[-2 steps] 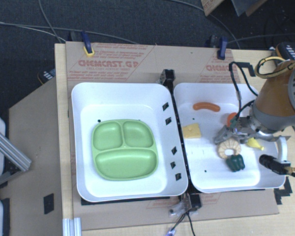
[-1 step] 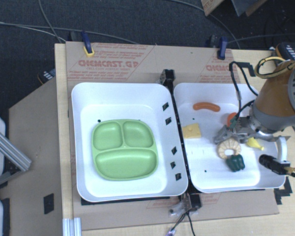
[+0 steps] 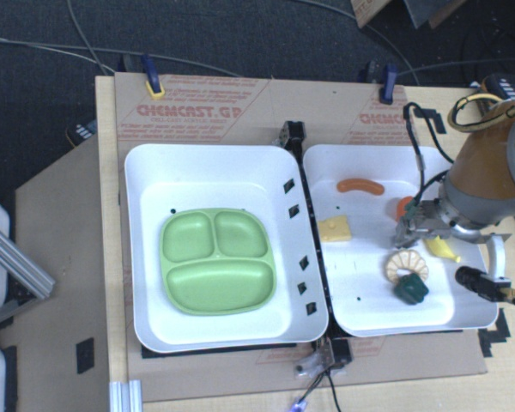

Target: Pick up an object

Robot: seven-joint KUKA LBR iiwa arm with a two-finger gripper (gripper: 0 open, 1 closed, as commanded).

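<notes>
Ring toy [image 3: 407, 266], arm [image 3: 485, 178] lowered beside it

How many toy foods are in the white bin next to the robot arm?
6, maybe more behind the arm: orange sausage, yellow cheese wedge, round cream pastry, dark green lump, yellow piece, orange-red piece.

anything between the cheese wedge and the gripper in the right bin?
In the camera view, the stretch between the cheese wedge and the gripper is bare white bin floor. The sausage lies above that line, the round shell-like piece below.
</notes>
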